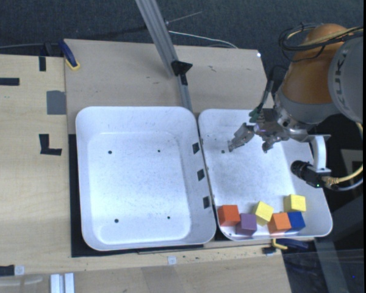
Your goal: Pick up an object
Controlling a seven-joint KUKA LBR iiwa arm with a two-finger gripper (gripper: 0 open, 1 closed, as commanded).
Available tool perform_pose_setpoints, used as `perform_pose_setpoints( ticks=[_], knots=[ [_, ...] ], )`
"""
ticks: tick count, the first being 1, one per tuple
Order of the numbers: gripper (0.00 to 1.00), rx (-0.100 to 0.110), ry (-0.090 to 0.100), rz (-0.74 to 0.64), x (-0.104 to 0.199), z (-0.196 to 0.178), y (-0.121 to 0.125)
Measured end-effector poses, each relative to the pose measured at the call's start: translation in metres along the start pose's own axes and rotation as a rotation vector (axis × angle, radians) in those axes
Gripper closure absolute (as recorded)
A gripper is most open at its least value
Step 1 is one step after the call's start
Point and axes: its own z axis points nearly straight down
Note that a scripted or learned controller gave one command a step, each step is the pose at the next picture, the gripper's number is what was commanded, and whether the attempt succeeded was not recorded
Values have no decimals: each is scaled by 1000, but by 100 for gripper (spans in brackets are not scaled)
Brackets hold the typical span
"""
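Several small blocks lie along the near edge of the right bin [232, 124]: an orange block [229, 214], a purple block [247, 223], a yellow block [263, 211], a second orange block [279, 222], a blue block [296, 220] and another yellow block [295, 202]. My gripper [254, 141] hangs over the far part of the right bin, well apart from the blocks. Its two fingers are spread open, with nothing between them.
The left bin [85, 127] sits beside the right one, with black clips along their shared edge. A slanted metal pole [158, 29] rises behind the bins. A black cylindrical part with a cable [305, 171] hangs at the right bin's right side.
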Motion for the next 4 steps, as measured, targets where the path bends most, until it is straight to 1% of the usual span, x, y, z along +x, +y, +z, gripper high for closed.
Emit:
perform_pose_setpoints(
  ticks=[1,2,3,4],
  knots=[
    [0,-1,0,-2,48,15,-26],
    [0,0,-1,3,53,42,-41],
    [0,-2,0,-2,98,41,-58],
    [100,-2,0,1,96,31,-57]
  ],
)
